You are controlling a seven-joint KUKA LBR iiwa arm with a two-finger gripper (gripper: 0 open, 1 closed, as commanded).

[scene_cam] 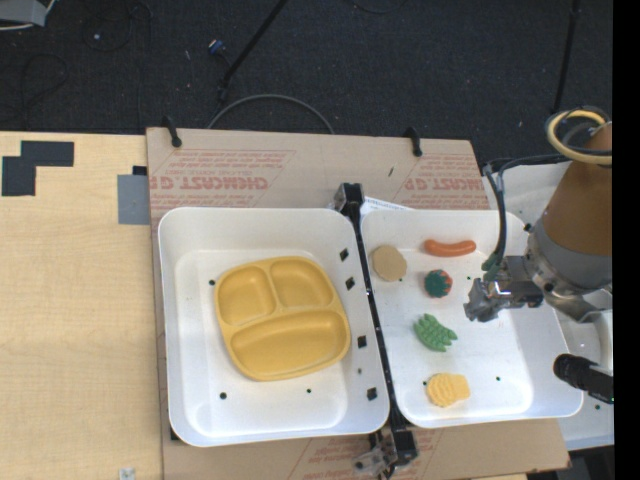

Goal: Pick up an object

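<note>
Small dark-green round toy [438, 284] lies in the right shallow white bin [520, 393], nearest the fingers [482, 303]: just to their left in the camera view, apart, not touching. Nothing lifted yet; all pieces rest on the bin floor. Others there: orange sausage-shaped toy [449, 248] toward the far wall, tan round disc [389, 263] by the divider, green leafy toy [435, 332] below-left of the fingers, yellow corn-like toy [447, 390] near the front. Finger spread: cannot tell, too dark and small. Judged stage: approach; descent, closing and lift remain. Yellow divided plastic plate [283, 317] sits in the left white bin [185, 368].
</note>
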